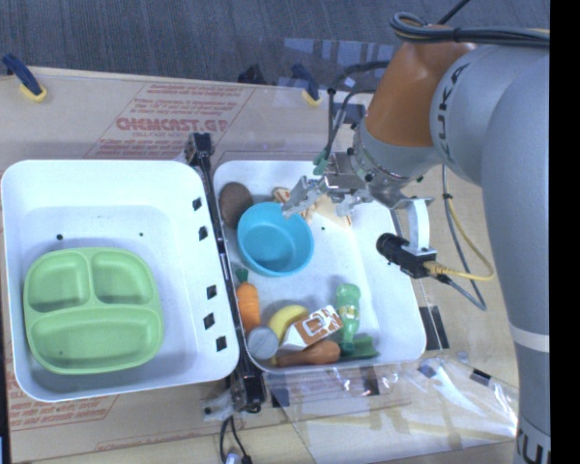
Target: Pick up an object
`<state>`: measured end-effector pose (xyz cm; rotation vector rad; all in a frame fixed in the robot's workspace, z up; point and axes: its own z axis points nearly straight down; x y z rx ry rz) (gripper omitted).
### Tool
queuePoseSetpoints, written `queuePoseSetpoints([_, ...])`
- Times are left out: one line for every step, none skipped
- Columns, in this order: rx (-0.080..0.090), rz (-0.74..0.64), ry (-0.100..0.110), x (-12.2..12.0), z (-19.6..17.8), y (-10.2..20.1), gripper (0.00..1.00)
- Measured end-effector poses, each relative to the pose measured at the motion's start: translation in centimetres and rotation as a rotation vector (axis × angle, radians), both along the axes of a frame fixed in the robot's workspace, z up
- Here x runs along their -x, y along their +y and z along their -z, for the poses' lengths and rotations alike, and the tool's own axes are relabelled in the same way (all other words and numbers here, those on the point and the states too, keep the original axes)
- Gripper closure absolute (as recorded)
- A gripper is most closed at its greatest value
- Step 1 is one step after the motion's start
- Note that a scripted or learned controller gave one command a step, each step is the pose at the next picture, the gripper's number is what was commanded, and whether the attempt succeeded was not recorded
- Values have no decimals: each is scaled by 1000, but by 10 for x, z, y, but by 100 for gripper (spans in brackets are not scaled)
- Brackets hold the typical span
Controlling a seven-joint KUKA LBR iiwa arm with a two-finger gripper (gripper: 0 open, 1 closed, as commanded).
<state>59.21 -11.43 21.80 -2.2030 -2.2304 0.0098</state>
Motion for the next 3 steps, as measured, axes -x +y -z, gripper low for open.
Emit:
queuePoseSetpoints([1,-234,-7,-19,114,-6,0])
queuePoseSetpoints([2,-11,-10,49,124,5,0])
queuePoseSetpoints([24,-9,-28,44,107,-6,100])
